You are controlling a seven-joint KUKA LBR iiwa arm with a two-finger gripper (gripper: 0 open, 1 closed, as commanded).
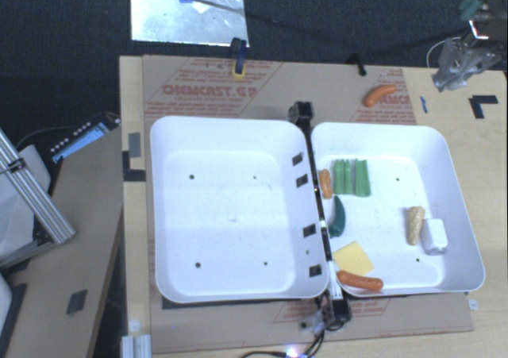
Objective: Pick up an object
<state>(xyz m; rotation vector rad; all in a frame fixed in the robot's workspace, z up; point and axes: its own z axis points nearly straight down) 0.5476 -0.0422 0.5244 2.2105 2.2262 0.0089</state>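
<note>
The robot's metal gripper (464, 63) is hanging far back, well apart from the right white plastic bin (456, 190) holding the green ridged block (351, 176) (a likely pick). Small toys crowding the bin's divider side could be slipping away.

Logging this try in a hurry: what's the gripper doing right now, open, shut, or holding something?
Gripper: up at the far right, off the bins, nothing seen in it; open or shut cannot be told.
</note>
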